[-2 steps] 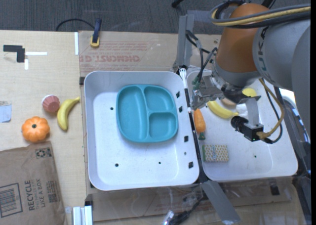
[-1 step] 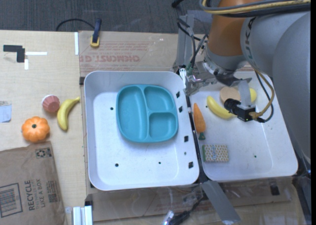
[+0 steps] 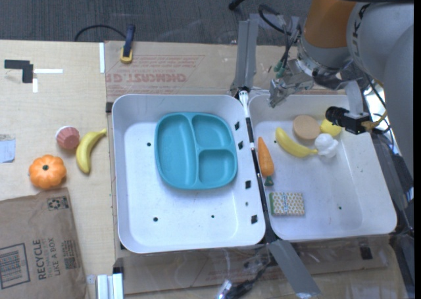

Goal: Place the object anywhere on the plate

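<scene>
The gripper (image 3: 281,91) hangs over the right bin's (image 3: 368,225) back edge; I cannot tell its state. It should drop straight onto the banana (image 3: 293,144), then carry it to the blue plate (image 3: 196,150).

Counts: 2 white bins (image 3: 131,179), 1 teal plate (image 3: 195,150). 2 bananas: one in right bin (image 3: 294,144), one on bench (image 3: 87,150). 1 carrot (image 3: 264,155), 1 pumpkin (image 3: 47,171), 1 cupcake (image 3: 68,137), 1 green sponge (image 3: 287,204).
</scene>
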Tool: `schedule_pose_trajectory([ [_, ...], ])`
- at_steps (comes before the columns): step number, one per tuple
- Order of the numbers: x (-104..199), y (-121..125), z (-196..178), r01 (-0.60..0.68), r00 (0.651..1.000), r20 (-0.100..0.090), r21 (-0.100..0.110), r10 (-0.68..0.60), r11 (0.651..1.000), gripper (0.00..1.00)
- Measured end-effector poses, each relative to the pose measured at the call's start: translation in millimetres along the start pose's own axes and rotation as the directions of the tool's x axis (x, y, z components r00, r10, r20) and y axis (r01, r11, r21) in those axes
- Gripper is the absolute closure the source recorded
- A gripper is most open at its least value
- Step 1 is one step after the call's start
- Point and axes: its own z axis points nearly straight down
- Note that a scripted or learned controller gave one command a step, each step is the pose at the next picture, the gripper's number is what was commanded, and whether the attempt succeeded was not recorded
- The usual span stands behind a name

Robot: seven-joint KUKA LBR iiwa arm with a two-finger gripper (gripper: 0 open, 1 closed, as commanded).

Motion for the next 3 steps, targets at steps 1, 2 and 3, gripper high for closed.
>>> schedule_pose_trajectory([
  [1, 30, 8, -30, 0.068, 0.998, 0.001, -0.001, -0.068, 0.998, 1.0],
  [2, 18, 4, 18, 0.12, 0.993, -0.001, 0.001, -0.12, 0.993, 1.0],
  [3, 55, 15, 2, 0.186, 0.983, 0.0, -0.001, -0.186, 0.983, 1.0],
])
